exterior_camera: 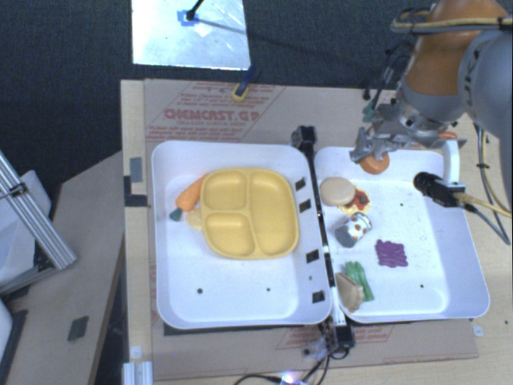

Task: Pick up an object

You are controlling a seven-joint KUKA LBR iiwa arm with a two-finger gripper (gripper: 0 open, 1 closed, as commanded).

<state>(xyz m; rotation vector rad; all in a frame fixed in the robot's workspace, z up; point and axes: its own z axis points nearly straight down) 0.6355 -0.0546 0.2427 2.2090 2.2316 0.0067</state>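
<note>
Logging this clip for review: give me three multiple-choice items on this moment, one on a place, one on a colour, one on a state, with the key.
1. Where does the yellow divided tray lie?
A. In the left bin
B. In the right bin
C. On the bench outside the bins

2. What colour is the bunch of toy grapes in the right bin?
A. Green
B. Purple
C. Red

3. Where is the end effector now?
A. Above the yellow tray
B. At the far edge of the right bin, by an orange item
C. Off the bench to the left

Key: 1 A, the tray rests on the floor of the left bin. 2 B, the cluster is plainly purple. 3 B, it hangs at that bin's far rim, right at the orange item.
</note>
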